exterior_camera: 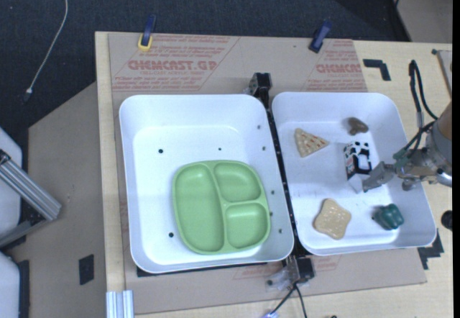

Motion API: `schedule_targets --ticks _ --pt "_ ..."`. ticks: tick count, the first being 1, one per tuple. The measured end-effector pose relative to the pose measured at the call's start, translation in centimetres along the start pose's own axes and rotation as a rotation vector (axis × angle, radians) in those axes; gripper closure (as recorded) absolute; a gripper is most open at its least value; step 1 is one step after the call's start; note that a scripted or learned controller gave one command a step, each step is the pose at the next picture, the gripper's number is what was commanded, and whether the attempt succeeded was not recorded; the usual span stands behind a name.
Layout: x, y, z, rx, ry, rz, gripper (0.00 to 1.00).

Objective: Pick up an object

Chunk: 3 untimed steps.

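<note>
The right bin (316,234) holds several small objects. A tan triangular wedge (310,142) lies at its upper left and a brown lump (356,124) near the back wall. A black-and-white toy (357,157) sits in the middle, a tan biscuit-like piece (332,219) at the front and a dark green object (389,216) at the front right. My gripper (375,178) reaches in from the right edge. It is low over the bin, just right of and below the black-and-white toy and above the green object. Nothing shows held in it.
The left bin (144,165) carries a light green divided plate (220,206) with three compartments. A black clamp (260,83) sits between the bins at the back. Both bins rest on a brown board (215,57) with blue clips at its far edge.
</note>
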<state>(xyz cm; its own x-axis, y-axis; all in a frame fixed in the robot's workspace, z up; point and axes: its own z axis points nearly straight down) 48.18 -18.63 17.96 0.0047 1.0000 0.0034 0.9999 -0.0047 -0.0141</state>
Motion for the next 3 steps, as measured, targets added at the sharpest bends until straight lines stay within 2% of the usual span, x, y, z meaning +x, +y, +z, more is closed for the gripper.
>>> schedule_targets --ticks 1,3 --pt "0.1 0.3 -0.7 -0.013 -0.003 -0.004 0.00" --pt "-0.4 1.2 8.2 -0.009 -0.001 -0.004 0.00"
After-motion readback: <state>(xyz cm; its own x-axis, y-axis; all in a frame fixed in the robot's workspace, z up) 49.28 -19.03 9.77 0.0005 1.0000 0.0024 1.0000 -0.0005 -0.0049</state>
